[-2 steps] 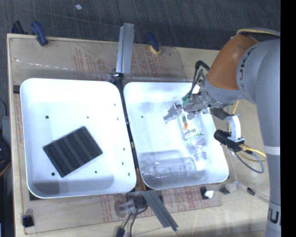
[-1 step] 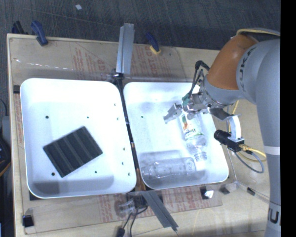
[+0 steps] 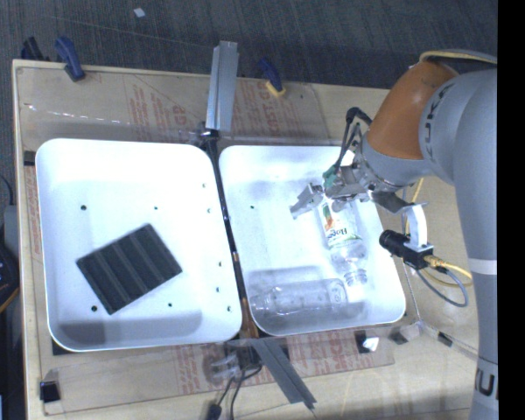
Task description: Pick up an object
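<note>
Bottles occupy the right bin (image 3: 236, 234): one clear bottle with an orange-and-white label (image 3: 339, 234) lies lengthwise toward the bin's right side, and a second clear bottle (image 3: 297, 297) lies crosswise along the near wall, close to the first bottle's lower end. Positioned just above the labelled bottle's upper end, the gripper (image 3: 319, 195) has its fingers spread apart with nothing between them. A dark ribbed rectangular pad (image 3: 129, 267) lies flat and skewed in the left bin (image 3: 52, 234).
</note>
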`<action>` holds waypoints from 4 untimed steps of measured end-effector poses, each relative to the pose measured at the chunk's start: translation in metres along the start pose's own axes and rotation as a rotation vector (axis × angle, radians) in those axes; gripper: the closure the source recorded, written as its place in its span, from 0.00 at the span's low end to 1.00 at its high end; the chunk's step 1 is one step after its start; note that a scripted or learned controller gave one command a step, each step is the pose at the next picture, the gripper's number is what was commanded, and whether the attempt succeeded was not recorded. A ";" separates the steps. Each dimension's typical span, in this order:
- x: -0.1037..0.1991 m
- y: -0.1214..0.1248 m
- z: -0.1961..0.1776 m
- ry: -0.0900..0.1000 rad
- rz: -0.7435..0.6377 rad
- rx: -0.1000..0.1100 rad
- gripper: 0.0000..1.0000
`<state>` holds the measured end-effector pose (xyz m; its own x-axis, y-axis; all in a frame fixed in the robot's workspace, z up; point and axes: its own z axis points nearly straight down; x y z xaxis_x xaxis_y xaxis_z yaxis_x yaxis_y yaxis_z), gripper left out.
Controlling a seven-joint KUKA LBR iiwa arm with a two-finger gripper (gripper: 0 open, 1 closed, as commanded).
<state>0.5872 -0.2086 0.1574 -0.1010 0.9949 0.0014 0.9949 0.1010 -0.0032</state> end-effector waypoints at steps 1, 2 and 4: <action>0.000 0.000 0.000 0.000 0.000 0.000 0.00; 0.000 0.000 0.000 0.000 0.000 0.000 0.00; 0.000 0.000 0.000 0.000 0.000 0.000 0.00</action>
